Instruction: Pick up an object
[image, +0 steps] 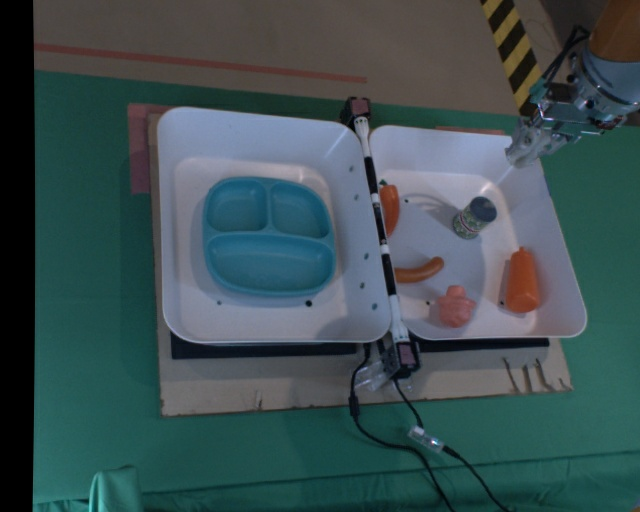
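No legible text, numbers or brand marks. The small jar (474, 217) in the right bin (560, 300) carries a label, too blurred to read.

A blue divided plate (268, 237) sits in the left bin (180, 130); black cables (400, 420) trail toward five o'clock over the green bench (90, 300); hazard tape (512, 40) at one o'clock.

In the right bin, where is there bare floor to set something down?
In the right bin, bare floor lies between the hot dog and the orange bottle, below the small jar. The left side by the carrot and pink toy is crowded.
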